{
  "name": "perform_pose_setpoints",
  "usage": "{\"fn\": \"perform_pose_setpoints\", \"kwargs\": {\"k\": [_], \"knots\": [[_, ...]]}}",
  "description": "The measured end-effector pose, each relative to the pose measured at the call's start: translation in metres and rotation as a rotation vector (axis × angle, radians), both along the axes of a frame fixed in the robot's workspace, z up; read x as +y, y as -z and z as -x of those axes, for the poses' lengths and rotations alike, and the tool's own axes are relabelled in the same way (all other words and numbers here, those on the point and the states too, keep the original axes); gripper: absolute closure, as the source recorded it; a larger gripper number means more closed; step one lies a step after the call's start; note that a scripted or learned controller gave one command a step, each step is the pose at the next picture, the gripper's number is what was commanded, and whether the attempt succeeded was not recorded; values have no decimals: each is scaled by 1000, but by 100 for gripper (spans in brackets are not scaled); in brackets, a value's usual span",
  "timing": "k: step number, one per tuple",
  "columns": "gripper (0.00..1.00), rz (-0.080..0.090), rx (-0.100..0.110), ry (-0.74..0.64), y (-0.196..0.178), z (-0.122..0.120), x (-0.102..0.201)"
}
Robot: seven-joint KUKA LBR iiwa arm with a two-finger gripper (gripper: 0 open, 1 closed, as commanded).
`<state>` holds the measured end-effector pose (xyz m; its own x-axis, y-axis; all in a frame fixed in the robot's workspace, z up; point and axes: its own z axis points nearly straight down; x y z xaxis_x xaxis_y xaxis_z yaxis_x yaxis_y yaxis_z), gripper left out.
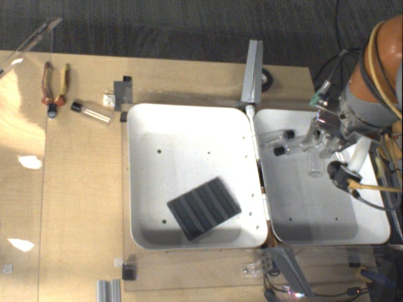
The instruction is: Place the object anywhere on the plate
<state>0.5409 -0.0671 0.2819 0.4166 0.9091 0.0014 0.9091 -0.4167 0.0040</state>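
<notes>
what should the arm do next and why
Probably carry the gripper left toward the dark ridged plate, if it has anything to place. The gripper sits over the right bin, while the plate lies in the left bin. Whether it holds an object is unclear.

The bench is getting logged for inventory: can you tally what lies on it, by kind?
White bins: 2 (left, right)
Dark ridged plate: 1
Pliers: 1
Clear vial: 1
Total: 5
</notes>
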Motion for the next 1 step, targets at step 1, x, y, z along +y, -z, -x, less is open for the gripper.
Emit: {"fn": "perform_pose_setpoints", "kwargs": {"k": [1], "knots": [[100,0,5,79,98,-125,51]]}}
